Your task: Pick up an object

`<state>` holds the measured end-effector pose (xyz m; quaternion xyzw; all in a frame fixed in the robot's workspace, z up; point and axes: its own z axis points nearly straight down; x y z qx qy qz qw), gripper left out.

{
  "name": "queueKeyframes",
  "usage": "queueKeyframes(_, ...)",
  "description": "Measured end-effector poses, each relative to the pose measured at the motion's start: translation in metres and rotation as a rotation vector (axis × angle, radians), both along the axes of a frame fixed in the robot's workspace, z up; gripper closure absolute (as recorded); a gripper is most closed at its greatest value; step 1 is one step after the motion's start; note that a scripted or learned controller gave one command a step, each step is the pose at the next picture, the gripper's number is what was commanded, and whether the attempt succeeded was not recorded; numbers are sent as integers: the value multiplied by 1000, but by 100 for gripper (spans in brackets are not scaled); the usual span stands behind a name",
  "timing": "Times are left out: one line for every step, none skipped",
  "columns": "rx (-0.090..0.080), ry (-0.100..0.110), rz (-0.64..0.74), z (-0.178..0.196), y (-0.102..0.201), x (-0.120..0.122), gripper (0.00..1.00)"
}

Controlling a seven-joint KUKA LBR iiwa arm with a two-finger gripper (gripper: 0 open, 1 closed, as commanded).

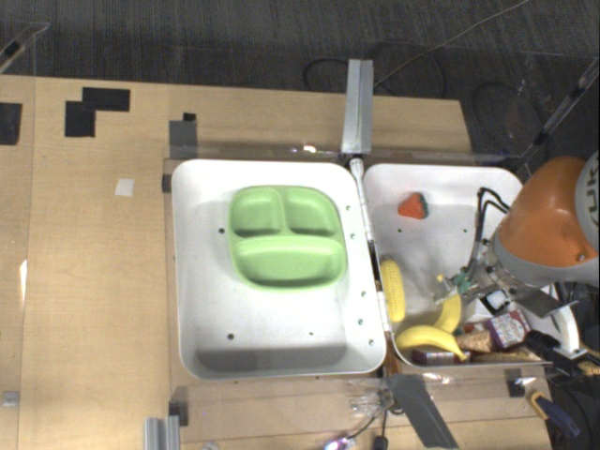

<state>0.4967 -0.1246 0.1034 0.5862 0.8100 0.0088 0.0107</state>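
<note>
I see my tool [466, 284] low in the right bin [441, 181], but I cannot tell what it has. A small banana [451, 312] sits right under it, a big banana [427, 339] just past that. The pile is tight, so it could slip. The wooden table [84, 251] meets dark carpet [187, 17].

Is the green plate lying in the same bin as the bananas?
No, the green plate lies in the left bin, while the bananas lie in the right bin.

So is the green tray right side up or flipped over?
Right side up: the green tray shows three open compartments facing the camera, lying flat in the left bin.
</note>
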Motion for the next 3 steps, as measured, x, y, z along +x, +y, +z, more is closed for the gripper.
queueKeyframes(-5,8,165,-12,-25,-3,100)
queueKeyframes(-1,21,-60,96,41,79,100)
queueKeyframes(-4,21,82,83,67,132,100)
